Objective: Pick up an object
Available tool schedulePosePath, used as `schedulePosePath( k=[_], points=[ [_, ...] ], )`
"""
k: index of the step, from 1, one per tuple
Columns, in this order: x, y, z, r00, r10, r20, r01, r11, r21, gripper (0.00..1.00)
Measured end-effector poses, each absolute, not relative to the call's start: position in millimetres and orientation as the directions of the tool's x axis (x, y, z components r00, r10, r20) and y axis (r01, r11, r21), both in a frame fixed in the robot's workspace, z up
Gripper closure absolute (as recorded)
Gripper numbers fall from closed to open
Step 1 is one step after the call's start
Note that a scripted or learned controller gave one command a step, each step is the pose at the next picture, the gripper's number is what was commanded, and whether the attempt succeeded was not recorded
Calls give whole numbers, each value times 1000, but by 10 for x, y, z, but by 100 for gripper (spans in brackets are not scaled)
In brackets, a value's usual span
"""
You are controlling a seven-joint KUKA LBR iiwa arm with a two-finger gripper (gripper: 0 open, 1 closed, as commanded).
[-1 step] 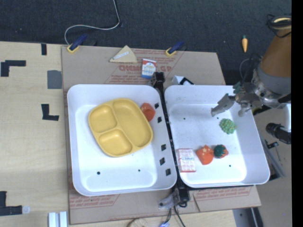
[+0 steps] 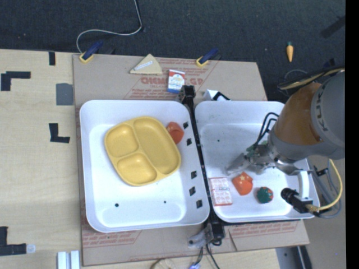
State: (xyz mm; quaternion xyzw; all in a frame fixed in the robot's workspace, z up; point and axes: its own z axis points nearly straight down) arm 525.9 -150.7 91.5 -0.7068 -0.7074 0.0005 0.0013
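The grey arm with its orange band [image 2: 297, 122] reaches in from the right and bends down into the right-hand shallow white bin [image 2: 235, 114], wrist low over the bin floor. Its claw [image 2: 240, 164] points left and slightly toward the near side; whether it is released or clenched cannot be told, as the tips blur into grey metal.

Just near of the claw lies a small orange rounded toy fruit with a green top [image 2: 243, 184], resting on the bin floor, nothing visibly gripping it. To its right sits a small green and red round toy [image 2: 265, 194], and to its left a flat white card with red print [image 2: 220, 190].

In the left white bin [image 2: 90, 167] lies a yellow three-compartment plastic plate [image 2: 141, 150], with a small red-orange piece [image 2: 175, 131] touching its right rim
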Motion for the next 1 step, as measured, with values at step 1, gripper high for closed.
schedulePosePath(
  k=[1],
  points=[
    [4853, -1142, 865, 0, 1000, -3, 1000, 0, 6, 0]
  ],
)
